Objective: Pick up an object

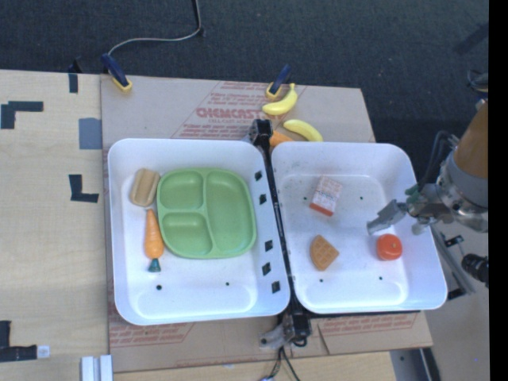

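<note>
Gripper (386,217) position first: we see it hanging over the right bin (397,292), reaching in from the right edge, with its grey fingers pointing leftward just above and beside the red tomato (389,248). We cannot tell from this angle whether the tool is released or clenched; nothing is visibly caught in it. We judge the tomato to be the likely target, since it lies closest to the tool, near the bin's right wall.

We count three loose items in the right bin: the tomato, one orange-brown wedge (322,252) near the middle of the floor, and one small white-and-red box (325,195) toward the far side. All three lie well apart, which we judge leaves room for a descent around any one of them.

We count three items in the left bin (190,304): one green divided plate (207,213), one carrot (153,238) lying along the plate's left rim, and one tan bread piece (144,187) just above the carrot. These sit far from the arm and are, in our judgement, not the present concern.

Behind the bins, on the cardboard sheet (198,109), we count two yellow bananas (292,113) and two blue-and-yellow clamps (117,71), which appear to pin the sheet to the bench.
</note>
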`<control>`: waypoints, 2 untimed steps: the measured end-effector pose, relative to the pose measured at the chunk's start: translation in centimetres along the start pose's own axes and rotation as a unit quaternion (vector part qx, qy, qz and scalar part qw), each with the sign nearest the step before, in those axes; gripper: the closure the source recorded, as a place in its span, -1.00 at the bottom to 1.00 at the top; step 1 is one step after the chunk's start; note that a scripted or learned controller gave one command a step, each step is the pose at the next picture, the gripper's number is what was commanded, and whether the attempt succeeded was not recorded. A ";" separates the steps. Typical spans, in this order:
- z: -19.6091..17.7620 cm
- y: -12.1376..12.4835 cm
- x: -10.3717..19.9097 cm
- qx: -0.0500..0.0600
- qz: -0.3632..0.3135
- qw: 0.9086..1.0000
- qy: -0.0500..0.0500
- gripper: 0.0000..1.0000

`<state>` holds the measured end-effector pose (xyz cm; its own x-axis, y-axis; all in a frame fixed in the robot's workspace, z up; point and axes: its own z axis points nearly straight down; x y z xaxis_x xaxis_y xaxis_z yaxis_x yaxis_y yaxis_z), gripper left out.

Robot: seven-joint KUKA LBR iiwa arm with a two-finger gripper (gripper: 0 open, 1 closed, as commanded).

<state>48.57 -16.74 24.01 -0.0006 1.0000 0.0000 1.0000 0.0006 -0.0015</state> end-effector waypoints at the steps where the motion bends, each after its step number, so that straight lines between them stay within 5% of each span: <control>1: 9.2 -0.2 5.4 0.001 0.000 1.000 0.001 -1.00; 2: 15.4 2.8 6.7 -0.001 0.000 1.000 0.000 -1.00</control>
<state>51.39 -10.04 8.59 0.0003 1.0000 0.0004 1.0000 -0.0003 -0.0002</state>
